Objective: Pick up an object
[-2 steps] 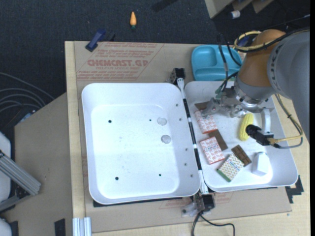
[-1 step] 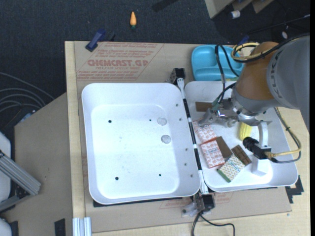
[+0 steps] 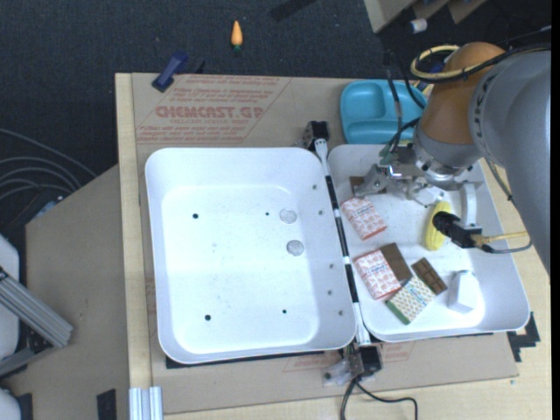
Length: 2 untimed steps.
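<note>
Left bin (image 3: 175, 234) has nothing worth grabbing; the packets (image 3: 363, 217) lie in the right bin (image 3: 499, 309) just past the divider; tool (image 3: 398, 175) hovers above them, can't tell its grip; I'd drop straight onto one packet, clear of neighbours.

Right bin (image 3: 503, 309): two red-patterned packets (image 3: 363, 218) (image 3: 377, 275), a green-patterned packet (image 3: 410, 300) and two brown bars (image 3: 394, 261) (image 3: 430, 275) lie flat. A yellow object (image 3: 437, 227) and a small white block (image 3: 461, 290) lie nearby.
</note>
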Tool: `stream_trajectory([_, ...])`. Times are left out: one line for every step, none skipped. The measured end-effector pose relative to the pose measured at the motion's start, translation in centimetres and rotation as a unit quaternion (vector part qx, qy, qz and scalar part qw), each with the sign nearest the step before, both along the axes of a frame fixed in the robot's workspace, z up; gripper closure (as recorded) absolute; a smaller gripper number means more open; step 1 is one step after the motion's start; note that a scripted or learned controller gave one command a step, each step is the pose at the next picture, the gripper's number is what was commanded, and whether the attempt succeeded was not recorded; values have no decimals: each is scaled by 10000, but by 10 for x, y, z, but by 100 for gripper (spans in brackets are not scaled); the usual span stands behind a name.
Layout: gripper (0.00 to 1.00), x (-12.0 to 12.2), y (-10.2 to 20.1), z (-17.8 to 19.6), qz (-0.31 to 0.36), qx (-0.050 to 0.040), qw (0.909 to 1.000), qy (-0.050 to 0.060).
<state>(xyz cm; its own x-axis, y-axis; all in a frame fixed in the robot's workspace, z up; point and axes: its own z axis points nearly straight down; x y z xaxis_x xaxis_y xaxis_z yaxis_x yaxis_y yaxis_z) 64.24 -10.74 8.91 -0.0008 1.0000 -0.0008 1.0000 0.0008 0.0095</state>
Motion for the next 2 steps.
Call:
stream_trajectory([0, -50, 8, 23, -8, 8, 10000, 58])
stream_trajectory([0, -51, 15, -1, -5, 11, 10000, 30])
